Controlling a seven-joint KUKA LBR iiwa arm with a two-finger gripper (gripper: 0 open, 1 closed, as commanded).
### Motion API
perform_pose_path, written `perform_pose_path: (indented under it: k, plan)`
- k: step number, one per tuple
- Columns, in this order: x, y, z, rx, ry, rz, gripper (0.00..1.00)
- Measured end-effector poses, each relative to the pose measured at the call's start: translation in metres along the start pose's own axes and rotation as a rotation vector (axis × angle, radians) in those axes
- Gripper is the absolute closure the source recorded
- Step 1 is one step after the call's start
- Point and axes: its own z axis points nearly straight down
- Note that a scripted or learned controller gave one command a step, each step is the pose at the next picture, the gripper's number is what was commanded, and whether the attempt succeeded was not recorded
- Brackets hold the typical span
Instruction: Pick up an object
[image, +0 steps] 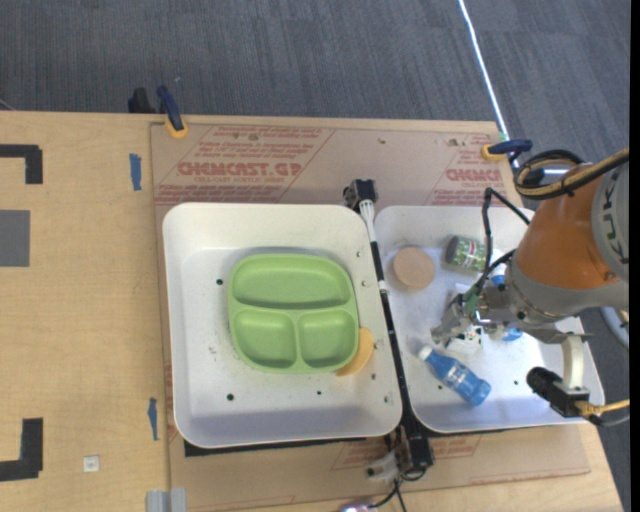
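My gripper (458, 322) hangs low over the middle of the right bin (500, 412), reaching in from the right. Just below and in front of it lies a blue plastic bottle (456, 377) on its side, pointing up-left toward the gripper. A round tan disc (412, 268) rests at the bin's upper left. A small jar with a green label (465, 252) lies near the far wall, partly behind the arm's cables. A bit of another blue thing (511, 335) peeks out under the wrist. I see nothing held.
The left bin (195, 300) holds a green divided plate (293, 311), with a small orange-yellow piece (358, 353) against its lower right edge. A ridge where the two bins meet (385, 310) separates them. Clamps sit at the board's far corners.
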Motion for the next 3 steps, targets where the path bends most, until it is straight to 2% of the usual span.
perform_pose_path:
  k: [1, 2, 3]
  plan:
    - [-0.023, 0.046, 0.036, -0.012, -0.007, -0.297, 0.00]
    - [-0.022, 0.047, 0.025, -0.014, -0.005, -0.297, 1.00]
    - [0.057, 0.014, -0.067, -0.004, -0.001, -0.194, 1.00]
